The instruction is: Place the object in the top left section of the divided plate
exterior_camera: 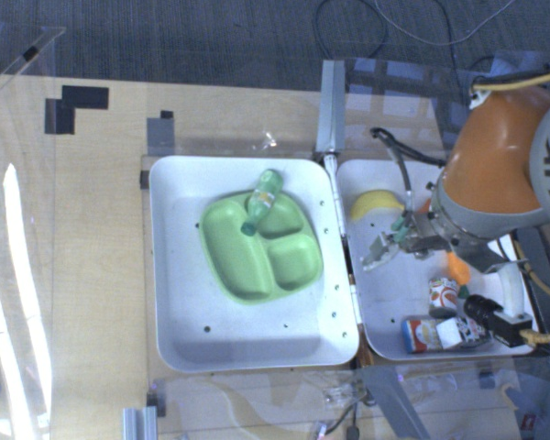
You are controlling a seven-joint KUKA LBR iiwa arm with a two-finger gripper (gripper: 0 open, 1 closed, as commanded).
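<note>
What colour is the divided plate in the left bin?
Light green, plain, as the camera view shows: the divided plate matches the green bottle lying on it.

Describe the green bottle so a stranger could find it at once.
Start at the left white bin, which holds a green divided plate. Across the plate's far edge lies a small green plastic bottle, cap end toward the plate's middle. It is the one loose item in this bin.

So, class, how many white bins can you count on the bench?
2. The left bin holds the green divided plate with a green bottle lying on it. The right bin sits beside it under the arm; parts of it are hidden.
</note>
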